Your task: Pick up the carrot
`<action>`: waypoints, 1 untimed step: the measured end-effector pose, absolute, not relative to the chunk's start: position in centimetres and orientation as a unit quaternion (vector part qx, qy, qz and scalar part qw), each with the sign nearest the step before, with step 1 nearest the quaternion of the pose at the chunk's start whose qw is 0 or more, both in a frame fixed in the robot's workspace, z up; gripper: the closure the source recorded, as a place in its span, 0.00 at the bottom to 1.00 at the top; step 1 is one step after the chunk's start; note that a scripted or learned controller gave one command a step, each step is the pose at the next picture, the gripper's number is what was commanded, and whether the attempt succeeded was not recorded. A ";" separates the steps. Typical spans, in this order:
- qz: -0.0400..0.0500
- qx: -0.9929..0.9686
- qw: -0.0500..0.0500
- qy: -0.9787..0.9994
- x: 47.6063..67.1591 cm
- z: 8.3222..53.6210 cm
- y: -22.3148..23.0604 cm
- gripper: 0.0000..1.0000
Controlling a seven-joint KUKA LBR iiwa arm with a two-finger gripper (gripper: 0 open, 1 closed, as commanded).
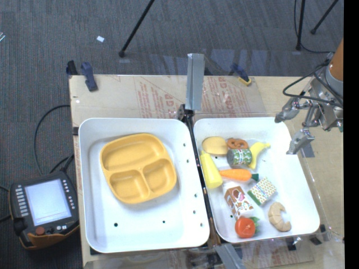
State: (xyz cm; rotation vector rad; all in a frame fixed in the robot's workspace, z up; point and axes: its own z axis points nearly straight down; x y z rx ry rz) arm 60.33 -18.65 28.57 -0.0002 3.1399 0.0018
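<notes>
1. Dark grey carpet surrounds the bench point(140, 94); a teach pendant point(44, 209) lies on the floor at near left.
2. Right bin point(305, 175), near end: tomato point(245, 227), croissant point(279, 216), small printed carton point(238, 199), green-and-white box point(262, 190).
3. Carrot point(235, 175) lies flat mid-bin, tip pointing left, just beside a yellow block point(211, 171).
4. Farther back: green can point(240, 157), banana point(258, 150), pretzel point(236, 143), pale bread piece point(215, 145).
5. Left bin point(92, 206) holds a yellow divided tray point(138, 167).
6. Gripper point(296, 129) hangs over the right bin's far right corner, fingers spread, nothing between them, well apart from the carrot.
</notes>
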 end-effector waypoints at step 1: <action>0.002 0.037 -0.006 0.999 59.0 13.6 -11.6 0.00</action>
